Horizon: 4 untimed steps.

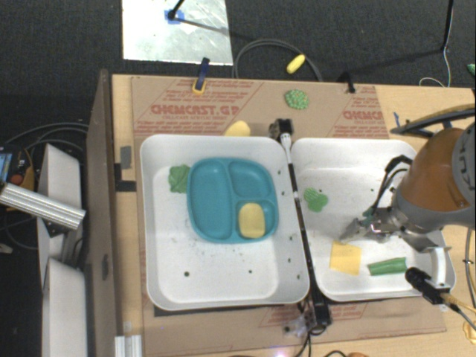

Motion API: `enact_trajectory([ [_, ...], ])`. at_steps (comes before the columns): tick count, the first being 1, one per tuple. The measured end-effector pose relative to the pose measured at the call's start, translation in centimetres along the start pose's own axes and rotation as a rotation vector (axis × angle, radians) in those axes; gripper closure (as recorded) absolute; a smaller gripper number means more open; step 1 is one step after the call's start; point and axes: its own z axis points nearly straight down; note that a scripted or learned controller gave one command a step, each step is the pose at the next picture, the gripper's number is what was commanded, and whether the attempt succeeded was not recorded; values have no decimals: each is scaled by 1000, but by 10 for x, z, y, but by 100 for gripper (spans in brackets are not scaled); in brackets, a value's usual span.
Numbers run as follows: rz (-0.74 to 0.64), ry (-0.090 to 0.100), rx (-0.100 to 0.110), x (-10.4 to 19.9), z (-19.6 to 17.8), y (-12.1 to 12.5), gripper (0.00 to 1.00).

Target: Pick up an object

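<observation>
My gripper (355,230) hangs low in the right bin (335,155), just above and beside a flat yellow square piece (346,259). A green stick-shaped piece (387,266) lies to the right of the square, near the bin's front edge. A small green leafy piece (315,199) rests at the bin's left side. Nothing shows in the gripper. The grey arm with its orange band (439,173) covers the bin's right part.
The left bin (223,292) holds a blue divided plate (216,199) with a yellow lump (251,220) on it and a green piece (178,178) at its left. A yellow piece (238,130) and a green piece (297,99) lie on the cardboard behind the bins.
</observation>
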Motion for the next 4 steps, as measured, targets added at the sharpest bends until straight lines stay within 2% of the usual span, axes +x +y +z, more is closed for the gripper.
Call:
enact_trajectory([
  [1, -1, -6, -11, -58, -2, 45, 0],
  [2, 0, 0, 0, -51, 0, -24, 0],
  [3, -11, -4, -14, -49, -2, 69, 0],
  [4, -13, 5, 2, 66, 0, -7, 0],
])
